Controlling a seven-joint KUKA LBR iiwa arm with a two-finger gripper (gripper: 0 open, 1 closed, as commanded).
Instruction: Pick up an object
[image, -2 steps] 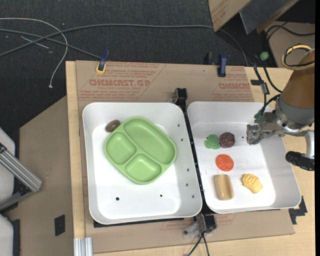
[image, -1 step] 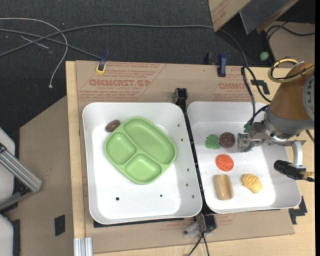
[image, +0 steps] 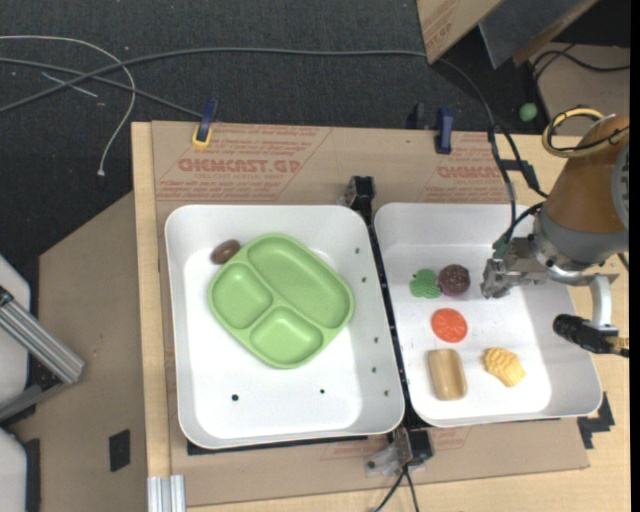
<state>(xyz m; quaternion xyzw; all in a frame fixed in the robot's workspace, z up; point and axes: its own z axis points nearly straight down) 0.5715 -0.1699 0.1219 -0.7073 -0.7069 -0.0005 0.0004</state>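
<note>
At the bench, we saw the grey arm reach in from the right, its gripper (image: 497, 280) low over the right bin (image: 400, 330), close to the bin's upper middle. The gripper was small in the view, and we could not tell how it was set, nor could we see anything caught in it.

Five small things lay in that bin, all apart from the gripper. A dark round piece (image: 455, 279) sat nearest, just left of it, with a green leafy piece (image: 425, 284) touching or nearly touching its left side. Below them lay a red disc (image: 449, 325), and nearer the front edge a tan roll (image: 447, 373) and a yellow lumpy piece (image: 504, 366).

In the left bin (image: 200, 400) a green divided plate (image: 281, 299) lay tilted, with a small brown lump (image: 226, 251) at its upper left corner.

We judged the pick as not yet made: nothing was lifted, and every piece rested on a bin floor. What was left, as we read it, was to settle on one piece, likely the dark round one, close on it and raise it clear.
</note>
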